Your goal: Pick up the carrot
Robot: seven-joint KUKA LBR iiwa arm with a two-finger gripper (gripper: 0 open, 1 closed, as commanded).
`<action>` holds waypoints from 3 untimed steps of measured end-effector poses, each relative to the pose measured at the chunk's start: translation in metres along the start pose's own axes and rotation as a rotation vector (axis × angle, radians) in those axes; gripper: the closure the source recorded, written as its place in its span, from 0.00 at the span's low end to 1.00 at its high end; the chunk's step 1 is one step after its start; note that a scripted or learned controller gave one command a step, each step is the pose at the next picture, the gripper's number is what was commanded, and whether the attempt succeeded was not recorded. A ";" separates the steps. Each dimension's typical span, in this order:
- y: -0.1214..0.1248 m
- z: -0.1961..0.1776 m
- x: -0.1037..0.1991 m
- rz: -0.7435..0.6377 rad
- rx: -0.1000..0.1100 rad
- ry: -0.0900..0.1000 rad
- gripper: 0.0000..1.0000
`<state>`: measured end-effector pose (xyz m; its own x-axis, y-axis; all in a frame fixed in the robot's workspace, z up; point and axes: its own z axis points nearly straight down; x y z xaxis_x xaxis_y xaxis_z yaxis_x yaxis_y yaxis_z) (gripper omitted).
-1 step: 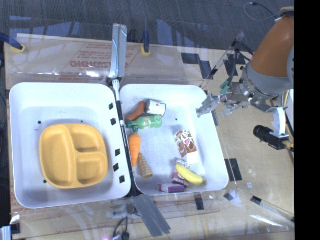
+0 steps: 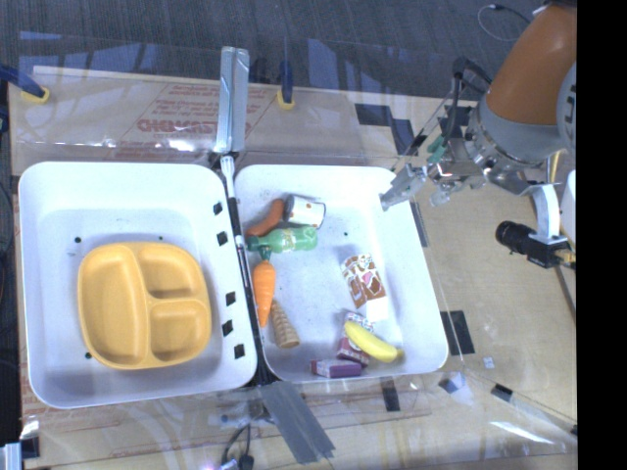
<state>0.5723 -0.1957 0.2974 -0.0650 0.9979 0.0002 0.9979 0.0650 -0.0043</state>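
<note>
On the left of the worktop sits a shallow white plastic bin that holds a yellow plastic divided tray with three compartments, lying flat near the bin's middle. Just right of it, sharing a central edge marked with small black tabs, is a second shallow white bin.

Along this second bin's left wall lies the orange plastic carrot, its leafy green end toward the top and its tip pointing down; it is free of the gripper and well apart from it. Just above the carrot a green plastic bottle lies on its side, with a reddish-orange sausage-shaped toy beside it and a small white-and-dark can near the bin's upper middle. Below the carrot's tip rests a tan waffle-patterned cone. Further right lies a white and brown wrapped packet, and near the bin's lower edge a yellow toy banana sits just above a small purple block.

At the upper right the grey arm with the orange band reaches in. Its gripper hangs over the second bin's upper right rim, holding nothing; how far its jaws are open cannot be made out.
</note>
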 end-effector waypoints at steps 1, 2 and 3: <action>-0.063 0.112 0.023 0.174 0.005 0.002 0.00; -0.078 0.203 0.089 0.543 -0.010 0.001 0.00; -0.084 0.109 0.156 0.806 0.002 0.001 0.00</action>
<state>0.4774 -0.0452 0.1888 0.6750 0.7378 -0.0032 0.7378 -0.6750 -0.0056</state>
